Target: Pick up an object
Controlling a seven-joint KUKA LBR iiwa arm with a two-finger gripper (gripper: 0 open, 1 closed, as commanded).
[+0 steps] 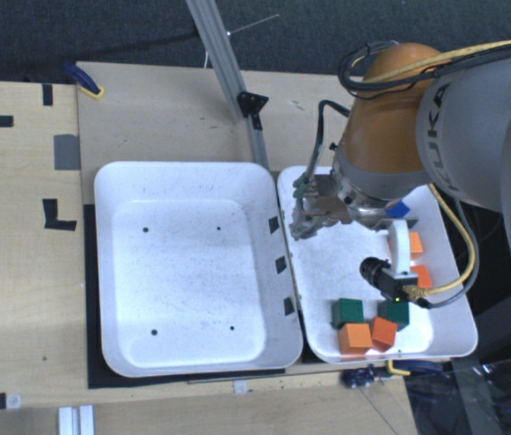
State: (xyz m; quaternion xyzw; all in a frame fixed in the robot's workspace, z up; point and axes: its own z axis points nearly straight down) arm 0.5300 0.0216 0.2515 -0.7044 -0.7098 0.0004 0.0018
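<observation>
My gripper (303, 214) hangs over the upper left part of the right bin (323, 270), close to the wall it shares with the left bin. Nothing shows under it but bare white floor. Several small blocks lie in the right bin's near corner: a green block (347, 311), an orange block (356, 337), a red-orange block (383, 332) and a second green block (394, 313). A blue piece (399, 210) and small orange pieces (416, 243) lie at the right, partly hidden by the arm. The blocks lie well apart from the gripper, toward the front.
The left bin (110, 243) stands beside the right one. A slanted metal pole (224, 53) crosses the bench behind the bins. A white and black cable fitting (391, 265) on the arm hangs above the right bin's blocks.
</observation>
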